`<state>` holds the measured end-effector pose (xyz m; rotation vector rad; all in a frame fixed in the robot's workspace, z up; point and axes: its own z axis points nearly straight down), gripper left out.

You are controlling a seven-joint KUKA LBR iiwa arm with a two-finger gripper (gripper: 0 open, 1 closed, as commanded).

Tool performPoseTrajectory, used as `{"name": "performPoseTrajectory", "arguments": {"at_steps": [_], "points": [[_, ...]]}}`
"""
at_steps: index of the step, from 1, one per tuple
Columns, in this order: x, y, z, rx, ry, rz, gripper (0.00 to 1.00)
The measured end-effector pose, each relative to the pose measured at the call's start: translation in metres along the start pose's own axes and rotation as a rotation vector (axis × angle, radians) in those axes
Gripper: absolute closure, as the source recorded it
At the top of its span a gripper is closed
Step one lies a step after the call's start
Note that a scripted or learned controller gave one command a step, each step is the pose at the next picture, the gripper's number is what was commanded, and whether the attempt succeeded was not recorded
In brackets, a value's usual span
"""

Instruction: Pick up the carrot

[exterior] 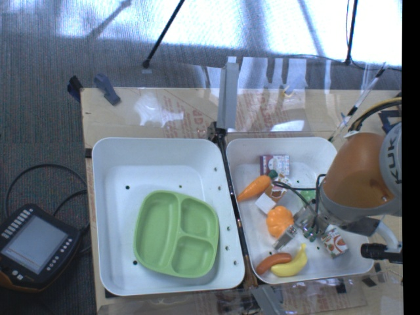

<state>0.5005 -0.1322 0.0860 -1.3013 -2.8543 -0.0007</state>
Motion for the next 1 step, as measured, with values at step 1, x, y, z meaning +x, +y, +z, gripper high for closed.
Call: {"name": "performPoseTrajectory", "arguments": {"at_steps": [1], "points": [[0.0004,0.0001,-0.0086,0.000,0.003,0.005,1.00]]}}
